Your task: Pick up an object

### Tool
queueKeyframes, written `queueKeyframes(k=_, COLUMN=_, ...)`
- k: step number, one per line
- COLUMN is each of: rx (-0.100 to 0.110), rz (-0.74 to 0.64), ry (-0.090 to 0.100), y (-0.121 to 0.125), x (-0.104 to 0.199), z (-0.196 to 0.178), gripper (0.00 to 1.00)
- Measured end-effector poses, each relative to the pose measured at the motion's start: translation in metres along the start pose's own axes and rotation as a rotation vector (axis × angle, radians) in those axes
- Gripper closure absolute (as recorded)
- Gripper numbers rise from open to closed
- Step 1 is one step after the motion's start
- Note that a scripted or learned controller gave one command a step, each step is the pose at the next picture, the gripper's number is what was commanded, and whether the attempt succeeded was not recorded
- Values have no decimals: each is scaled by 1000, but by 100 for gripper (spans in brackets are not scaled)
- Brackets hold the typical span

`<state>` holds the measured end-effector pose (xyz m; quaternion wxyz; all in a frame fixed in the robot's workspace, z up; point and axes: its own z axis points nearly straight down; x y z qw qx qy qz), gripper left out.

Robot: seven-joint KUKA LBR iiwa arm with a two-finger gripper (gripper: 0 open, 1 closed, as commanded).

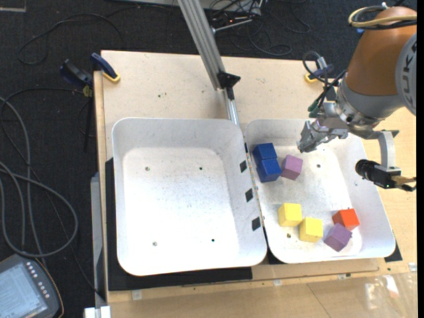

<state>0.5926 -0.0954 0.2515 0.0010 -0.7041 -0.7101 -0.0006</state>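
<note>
Tool above purple block

Six blocks lie in the right bin, beside the left bin.

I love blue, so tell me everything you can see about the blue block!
The blue block looks like two solid, matte blue cubes stacked or pressed together, one slightly offset. It sits in the right bin, close against the wall by the left bin. A purple cube lies just beside it. The gripper hangs nearby, not touching it.
</note>
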Motion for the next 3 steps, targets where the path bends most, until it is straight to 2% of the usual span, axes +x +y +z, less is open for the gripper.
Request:
queueKeyframes(k=1, rx=1, rz=0, ry=0, y=9, x=56, z=15, gripper=100)
queueKeyframes(k=2, rx=-2, rz=1, ry=-1, y=19, x=100, z=13, gripper=100)
queueKeyframes(k=3, rx=-1, rz=1, ry=-1, y=18, x=149, z=7, gripper=100)
